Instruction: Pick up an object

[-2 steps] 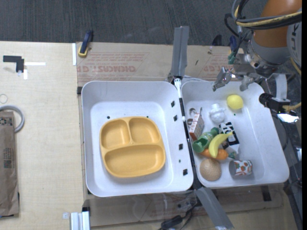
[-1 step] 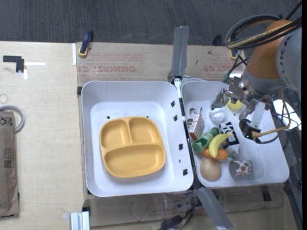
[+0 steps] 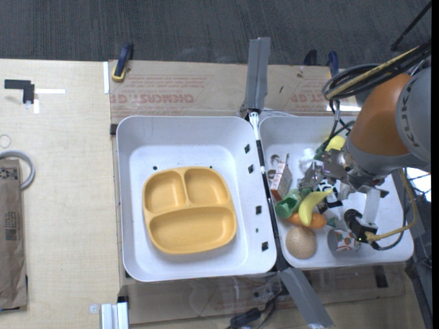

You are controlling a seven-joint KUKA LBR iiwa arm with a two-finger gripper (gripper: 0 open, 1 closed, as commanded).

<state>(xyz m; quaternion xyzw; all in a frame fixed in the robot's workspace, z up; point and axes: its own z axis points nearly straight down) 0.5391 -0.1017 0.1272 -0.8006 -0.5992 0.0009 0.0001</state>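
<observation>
The right bin (image 3: 391,252) holds a heap of small items: a yellow banana (image 3: 311,203), a green piece (image 3: 287,205), an orange piece (image 3: 310,219), a tan egg-shaped object (image 3: 300,242), a small patterned cup (image 3: 342,241) and a red-and-white packet (image 3: 277,179). My gripper (image 3: 324,181) reaches down into this heap from the right, just above the banana. The arm's orange band (image 3: 381,125) and grey wrist cover the bin's upper right part. A yellow object (image 3: 335,143) peeks out beside the wrist.
The left bin (image 3: 134,204) holds a yellow three-compartment plate (image 3: 189,210). A grey divider post (image 3: 257,74) stands between the bins at the back. Cables (image 3: 370,74) loop above the arm. A brown paper bag (image 3: 10,232) lies at the far left of the bench.
</observation>
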